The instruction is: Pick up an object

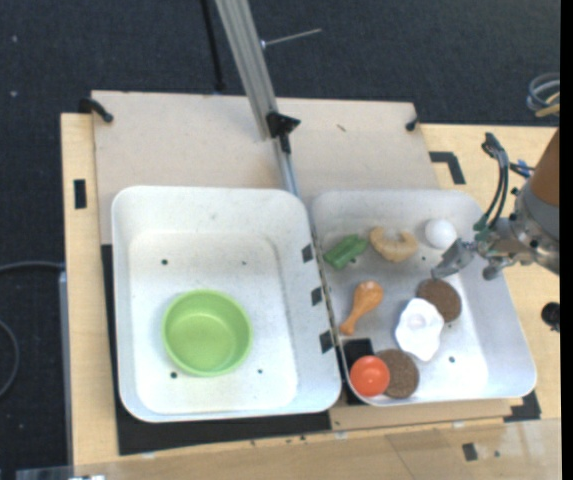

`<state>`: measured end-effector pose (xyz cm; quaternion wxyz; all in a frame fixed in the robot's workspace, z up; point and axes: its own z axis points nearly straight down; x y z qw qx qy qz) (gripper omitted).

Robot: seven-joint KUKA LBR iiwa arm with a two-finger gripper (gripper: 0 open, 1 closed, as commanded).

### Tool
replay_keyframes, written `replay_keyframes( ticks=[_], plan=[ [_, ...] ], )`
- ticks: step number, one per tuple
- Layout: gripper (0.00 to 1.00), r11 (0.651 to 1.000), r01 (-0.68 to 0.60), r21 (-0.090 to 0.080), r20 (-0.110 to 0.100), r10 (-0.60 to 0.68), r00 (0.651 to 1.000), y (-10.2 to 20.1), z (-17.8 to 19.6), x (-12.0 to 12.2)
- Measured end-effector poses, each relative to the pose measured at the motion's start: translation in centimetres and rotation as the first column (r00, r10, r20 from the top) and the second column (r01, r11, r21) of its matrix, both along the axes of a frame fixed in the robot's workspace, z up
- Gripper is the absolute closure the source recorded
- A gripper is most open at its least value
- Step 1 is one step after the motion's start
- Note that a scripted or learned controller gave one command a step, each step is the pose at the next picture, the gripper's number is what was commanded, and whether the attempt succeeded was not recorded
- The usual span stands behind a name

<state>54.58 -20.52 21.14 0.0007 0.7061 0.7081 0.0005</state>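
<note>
So we're looking down on the bench [86,438] with the two white bins side by side. The left bin [146,218] has just a green bowl [206,333] sitting toward its 7 o'clock corner, upright, well apart from everything else.

The right bin [506,358] is where all the pickable stuff is. Going round it like a clock face: a white ball [440,233] up at about 1 o'clock, a tan knobbly piece [394,245] just beside it at 12, and a green block [345,252] at roughly 11, near the wall shared with the left bin. A chicken drumstick toy [361,306] lies tilted around 9 o'clock. Near the middle we've got a fried egg toy [419,328], with a brown disc [440,298] touching it at its 1 o'clock edge. Down at 7 o'clock there's a red tomato [370,375] right against a second brown patty [400,373].

The gripper [456,260] comes in from 3 o'clock, sitting over the right bin's upper right part, just beside the white ball and above the brown disc. Honestly we can't tell how its tips are set, it's too small and blurry. We don't see anything caught in it
</note>
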Motion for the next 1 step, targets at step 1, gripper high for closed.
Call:
replay_keyframes(
  ticks=[1],
  plan=[
    [0.0, 1.0, 0.0, 0.0, 0.0, 0.0, 1.0, 0.02, 0.0, 0.01]
  ],
)
